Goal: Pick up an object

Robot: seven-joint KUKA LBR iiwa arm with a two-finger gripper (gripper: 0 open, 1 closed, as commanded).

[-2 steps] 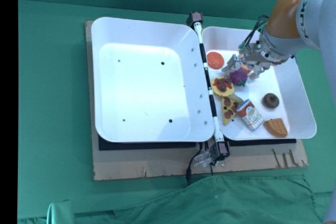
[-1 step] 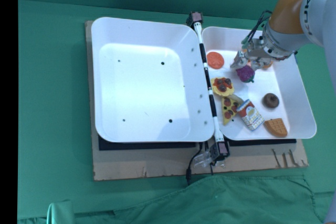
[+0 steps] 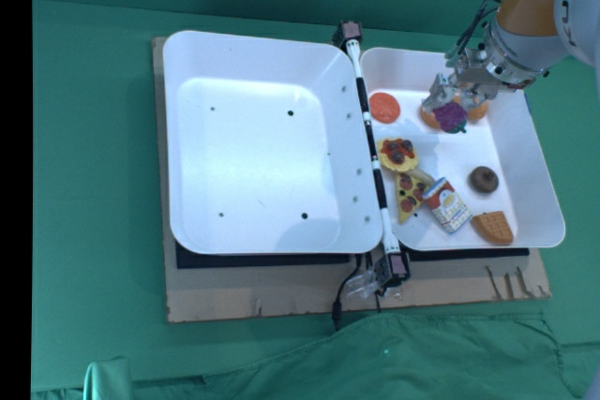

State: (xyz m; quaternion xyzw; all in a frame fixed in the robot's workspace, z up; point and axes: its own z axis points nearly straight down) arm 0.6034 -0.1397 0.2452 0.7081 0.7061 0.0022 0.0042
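- Tool (image 3: 457,98): low in the right bin (image 3: 539,173), directly over a purple grape cluster (image 3: 451,116) resting against an orange item (image 3: 475,108). Whether its tips are apart or together cannot be told.
- Progress: nothing visibly lifted; grasp and raise appear left to do.
- Nearby, same bin: red disc (image 3: 384,107), round pizza (image 3: 398,154), pizza slice (image 3: 410,193), small carton (image 3: 447,205), brown doughnut (image 3: 484,179), waffle wedge (image 3: 494,227).
- Obstruction: orange item touches the grapes, crowding the grip.
- Left bin (image 3: 187,61): no items.
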